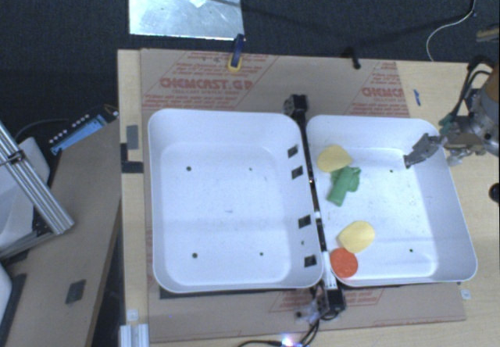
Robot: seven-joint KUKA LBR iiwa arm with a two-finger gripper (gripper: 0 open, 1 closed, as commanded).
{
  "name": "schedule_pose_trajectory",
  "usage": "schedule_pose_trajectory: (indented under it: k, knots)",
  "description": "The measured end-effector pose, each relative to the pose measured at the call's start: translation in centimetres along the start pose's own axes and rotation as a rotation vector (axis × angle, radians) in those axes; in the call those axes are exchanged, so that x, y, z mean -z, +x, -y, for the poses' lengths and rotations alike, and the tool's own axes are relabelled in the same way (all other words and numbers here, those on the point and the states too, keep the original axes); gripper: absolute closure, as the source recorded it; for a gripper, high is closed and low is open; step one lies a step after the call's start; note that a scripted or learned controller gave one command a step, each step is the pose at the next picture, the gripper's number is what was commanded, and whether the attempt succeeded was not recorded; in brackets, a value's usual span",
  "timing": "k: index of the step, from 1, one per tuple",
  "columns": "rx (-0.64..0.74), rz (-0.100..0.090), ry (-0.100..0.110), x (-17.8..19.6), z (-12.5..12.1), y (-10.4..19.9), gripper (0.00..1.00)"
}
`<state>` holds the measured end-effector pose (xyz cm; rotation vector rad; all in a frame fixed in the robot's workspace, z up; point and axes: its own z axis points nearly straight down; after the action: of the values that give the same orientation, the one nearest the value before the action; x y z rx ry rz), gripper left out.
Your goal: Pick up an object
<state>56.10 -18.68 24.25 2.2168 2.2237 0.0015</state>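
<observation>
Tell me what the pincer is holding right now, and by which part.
Nothing is held. The pincer hangs over the right bin's upper right part with nothing between its fingers, apart from the green toy and the other pieces.

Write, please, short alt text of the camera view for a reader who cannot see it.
The robot's hand hovers at the right bin's upper right edge, holding nothing. That bin holds four small things near its left wall: a yellow piece, a green toy, a second yellow piece and an orange-red disc. The left bin sits beside it.
</observation>
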Motion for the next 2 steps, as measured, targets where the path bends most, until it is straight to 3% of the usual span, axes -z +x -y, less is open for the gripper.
schedule_pose_trajectory:
  k: [1, 2]
  knots:
    - [0.003, 0.001, -0.004, 1.1, -0.1, 0.0, 1.00]
    - [0.003, 0.005, -0.015, 14.1, -1.0, 0.0, 1.00]
